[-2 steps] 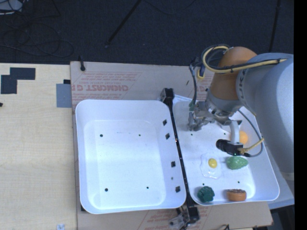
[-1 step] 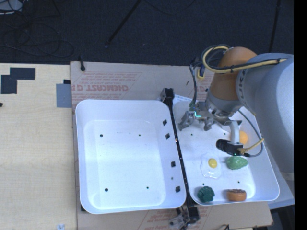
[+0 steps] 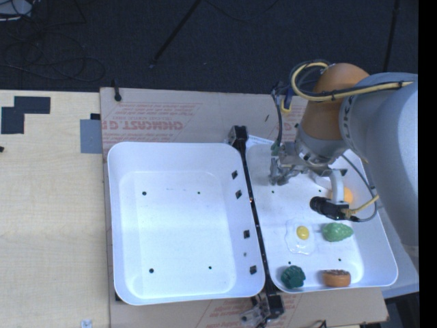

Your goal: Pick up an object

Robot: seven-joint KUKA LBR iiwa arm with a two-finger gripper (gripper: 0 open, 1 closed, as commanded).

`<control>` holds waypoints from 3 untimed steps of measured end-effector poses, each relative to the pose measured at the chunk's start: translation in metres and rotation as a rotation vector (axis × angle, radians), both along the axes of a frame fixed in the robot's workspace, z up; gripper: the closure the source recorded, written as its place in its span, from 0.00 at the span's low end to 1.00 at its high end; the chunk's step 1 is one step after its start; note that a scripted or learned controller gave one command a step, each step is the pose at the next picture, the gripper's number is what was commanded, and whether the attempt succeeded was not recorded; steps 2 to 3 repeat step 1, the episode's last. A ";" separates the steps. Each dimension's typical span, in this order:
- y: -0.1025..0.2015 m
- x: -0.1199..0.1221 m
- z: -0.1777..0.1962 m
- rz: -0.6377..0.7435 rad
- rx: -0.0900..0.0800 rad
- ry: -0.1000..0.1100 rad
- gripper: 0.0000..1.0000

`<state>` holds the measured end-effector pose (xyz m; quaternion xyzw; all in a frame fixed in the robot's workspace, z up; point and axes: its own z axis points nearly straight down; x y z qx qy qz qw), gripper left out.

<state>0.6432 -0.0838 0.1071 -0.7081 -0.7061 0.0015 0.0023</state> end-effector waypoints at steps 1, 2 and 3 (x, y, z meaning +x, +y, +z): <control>0.000 0.000 0.000 0.000 0.000 0.000 0.00; 0.000 0.000 0.000 0.000 0.000 0.000 0.00; 0.000 0.000 0.000 0.000 0.000 0.000 0.00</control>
